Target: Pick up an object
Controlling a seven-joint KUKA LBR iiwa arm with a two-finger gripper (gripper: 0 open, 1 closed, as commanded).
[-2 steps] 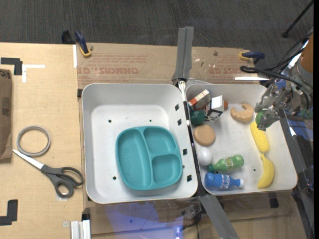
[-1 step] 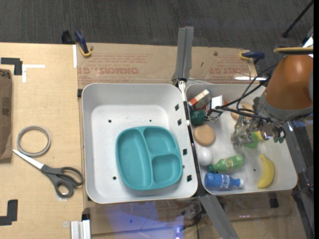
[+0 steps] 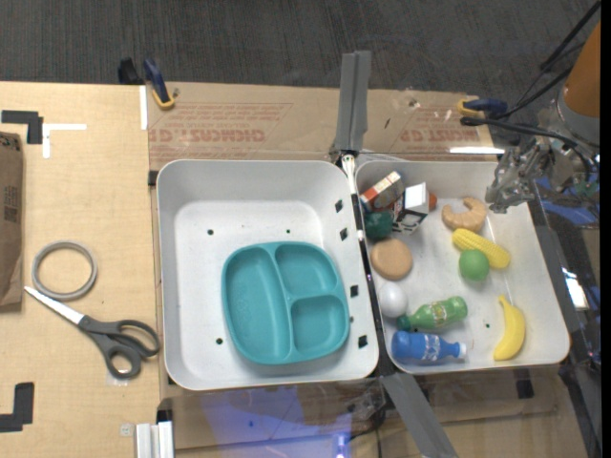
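Observation:
The right bin (image 3: pixel 546 284) holds several toys: a banana (image 3: pixel 511 329), a yellow corn cob (image 3: pixel 480 246), a green ball (image 3: pixel 474 266), a tan croissant (image 3: pixel 466 215), a green bottle (image 3: pixel 440 310), a blue bottle (image 3: pixel 428 348), a white egg (image 3: pixel 392 300), a brown bun (image 3: pixel 391 259), a dark green piece (image 3: pixel 379 224) and two small boxes (image 3: pixel 387 190). My gripper (image 3: pixel 506 184) hovers over the bin's far right corner, just right of the croissant, with nothing visibly held.
The left bin (image 3: pixel 191 256) holds a teal divided plate (image 3: pixel 286 301). Scissors (image 3: pixel 100 332) and a tape roll (image 3: pixel 64 269) lie on the bench to the left. Cables hang around the arm at the right edge.

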